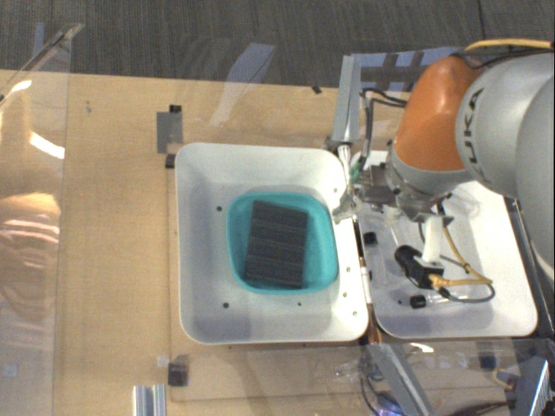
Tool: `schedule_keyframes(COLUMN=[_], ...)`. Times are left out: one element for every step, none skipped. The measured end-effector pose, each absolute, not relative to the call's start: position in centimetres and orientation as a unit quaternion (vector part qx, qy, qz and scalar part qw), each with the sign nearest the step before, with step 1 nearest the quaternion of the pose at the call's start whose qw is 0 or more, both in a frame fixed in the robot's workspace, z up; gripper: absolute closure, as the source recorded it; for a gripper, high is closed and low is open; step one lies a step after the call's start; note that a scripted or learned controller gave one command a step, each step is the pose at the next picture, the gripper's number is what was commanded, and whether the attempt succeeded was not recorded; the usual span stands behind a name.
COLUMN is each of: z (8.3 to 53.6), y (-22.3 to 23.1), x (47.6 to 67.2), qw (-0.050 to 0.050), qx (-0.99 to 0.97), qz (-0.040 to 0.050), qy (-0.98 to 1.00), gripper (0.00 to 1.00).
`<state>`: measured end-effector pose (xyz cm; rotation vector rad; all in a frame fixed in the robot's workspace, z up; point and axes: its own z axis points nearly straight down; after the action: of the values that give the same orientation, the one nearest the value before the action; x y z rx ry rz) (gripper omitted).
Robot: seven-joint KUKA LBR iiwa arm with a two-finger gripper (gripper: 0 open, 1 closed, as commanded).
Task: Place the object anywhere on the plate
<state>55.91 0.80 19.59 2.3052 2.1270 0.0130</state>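
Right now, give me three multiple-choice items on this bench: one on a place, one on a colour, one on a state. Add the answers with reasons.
1. Where is the teal plate?
A. in the left bin
B. in the right bin
C. on the wooden bench

2. What colour is the ridged block?
A. white
B. dark grey
C. orange

3. How does the ridged block lie?
A. standing against the bin's wall
B. flat on the plate
C. half over the plate's rim

Answers:
1. A, the plate sits inside the left bin's white walls.
2. B, it looks dark grey against the teal.
3. B, teal shows all round the block, which lies flat within the rim.

The arm hangs over the right bin.
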Motion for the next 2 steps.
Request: schedule_keyframes(z=[20.69,20.70], y=[0.84,0.84], x=[56.11,56.11], qw=[0.004,0.004], qx=[0.735,0.734], qz=[0.0066,0.0065], qy=[0.679,0.679], gripper=[1.00,0.00])
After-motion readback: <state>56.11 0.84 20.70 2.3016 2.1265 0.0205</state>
